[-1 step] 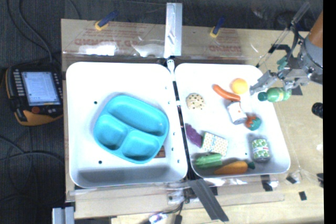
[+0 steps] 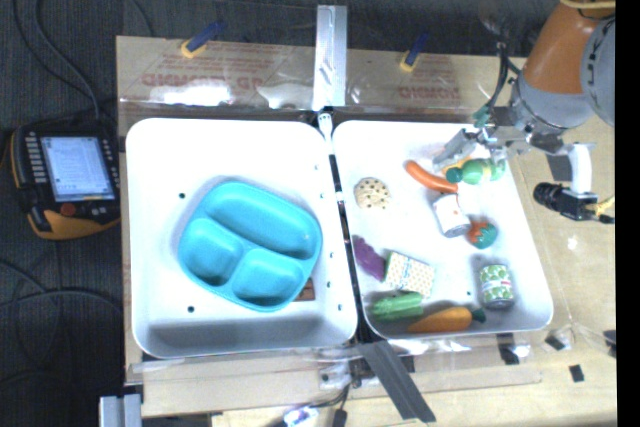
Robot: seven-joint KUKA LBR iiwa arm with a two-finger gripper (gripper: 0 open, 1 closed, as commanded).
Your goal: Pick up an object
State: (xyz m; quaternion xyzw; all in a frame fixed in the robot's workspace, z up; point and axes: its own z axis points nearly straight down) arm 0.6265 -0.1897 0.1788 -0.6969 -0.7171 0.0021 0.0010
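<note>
The gripper (image 2: 470, 147) hangs over the right bin (image 2: 530, 245), at its far right corner, and a small green and yellow toy (image 2: 477, 171) lies just under it on the bin floor. The toy is short and lumpy; its long axis seems to run left to right, though which end is which is hard to make out. An orange-red chili (image 2: 430, 177) slants from upper left down to the toy's left end and appears to touch it. The gripper's tip blurs into the white bin, so whether the jaws are spread or pressed together cannot be told. The arm (image 2: 560, 55) is cut off at the right edge
</note>
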